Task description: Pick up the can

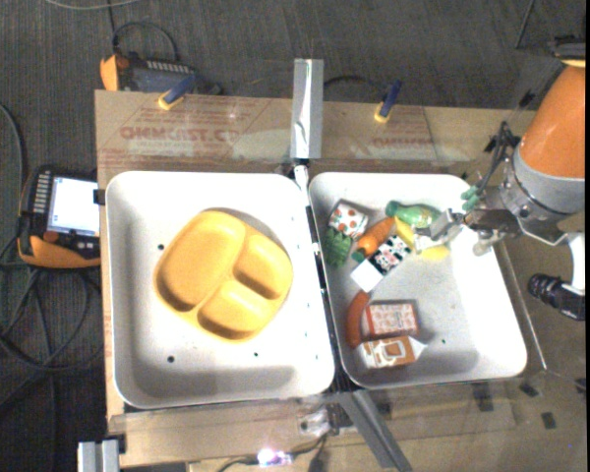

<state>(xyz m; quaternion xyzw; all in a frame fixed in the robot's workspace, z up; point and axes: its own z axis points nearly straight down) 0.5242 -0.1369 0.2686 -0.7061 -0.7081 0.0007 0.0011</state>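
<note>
**Figure: approach stage of the pick, seen from above.** Two shallow white bins stood side by side on the brown board-topped table (206, 136). The left white bin (138, 362) held a yellow moulded plastic tray with three hollows (226, 271). The right white bin (492, 342) held a cluster of small goods.

The object taken to be the task's thing was a small can with a red-and-white printed label (346, 218). It lay in the upper left corner of the right white bin, just beside the dividing wall. A dark green item (335, 249) was touching or nearly touching its lower side, and an orange carrot-shaped toy (378, 233) lay just to its right. The identification was a judgement, since the label was too small to read.

The grey arm with the orange band (562, 126) reached in from the right. Its pincer (458, 226) hung over the upper right part of the same bin, near a green bottle-like item (411, 210) and a yellow piece (434, 255). Whether the pincer was open or closed could not be told from this view, and nothing could be seen held in it.

The step in hand was judged to be the approach, with no grasp yet made. The next move would call for travel leftward across the cluster to a point above the can. A descent would then be needed that cleared the bin wall and the crowding neighbours.
</note>
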